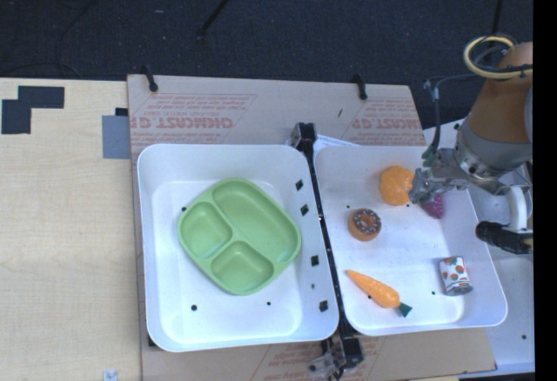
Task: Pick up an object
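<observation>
We see the arm [498, 123] reaching in over the right bin [487, 318], with its gripper [426, 185] low near that bin's far right corner. The gripper sits between an orange fruit [396, 185] and a small purple object [434, 204], touching or nearly touching both; we cannot tell whether it is open or closed, nor whether anything is held. In the middle of the same bin lies a chocolate donut [365, 223] (sprinkled on top), just beside the orange fruit. Near the bin's near edge a toy carrot [377, 290] lies at a slant, and toward the near right corner a small can [454, 275] lies well apart from it. The left bin [165, 301] carries a green divided plate [239, 235] around its middle, with three compartments.
</observation>
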`<state>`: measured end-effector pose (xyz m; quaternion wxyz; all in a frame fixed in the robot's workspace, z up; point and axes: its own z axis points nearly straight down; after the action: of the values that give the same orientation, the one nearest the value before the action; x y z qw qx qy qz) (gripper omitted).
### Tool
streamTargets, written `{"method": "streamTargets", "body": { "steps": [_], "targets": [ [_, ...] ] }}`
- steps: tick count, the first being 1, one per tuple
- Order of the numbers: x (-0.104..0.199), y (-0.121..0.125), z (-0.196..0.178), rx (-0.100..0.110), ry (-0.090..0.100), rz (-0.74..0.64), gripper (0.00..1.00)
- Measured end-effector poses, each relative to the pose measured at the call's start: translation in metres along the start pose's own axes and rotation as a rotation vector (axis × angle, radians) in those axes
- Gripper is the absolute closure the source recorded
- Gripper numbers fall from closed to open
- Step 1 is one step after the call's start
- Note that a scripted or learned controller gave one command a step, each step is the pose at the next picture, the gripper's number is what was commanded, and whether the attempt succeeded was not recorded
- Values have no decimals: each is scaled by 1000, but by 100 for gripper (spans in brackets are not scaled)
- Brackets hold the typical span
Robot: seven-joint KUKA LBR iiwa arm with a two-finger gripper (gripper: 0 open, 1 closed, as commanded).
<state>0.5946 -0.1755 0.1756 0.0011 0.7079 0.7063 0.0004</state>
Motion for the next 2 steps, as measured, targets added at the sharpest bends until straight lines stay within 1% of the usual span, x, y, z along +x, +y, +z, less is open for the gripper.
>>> {"method": "streamTargets", "body": {
  "steps": [1, 2],
  "targets": [
    [-5, 9, -59, -3, -1, -3, 100],
    [-6, 10, -101, 0, 0, -4, 100]
  ]
}}
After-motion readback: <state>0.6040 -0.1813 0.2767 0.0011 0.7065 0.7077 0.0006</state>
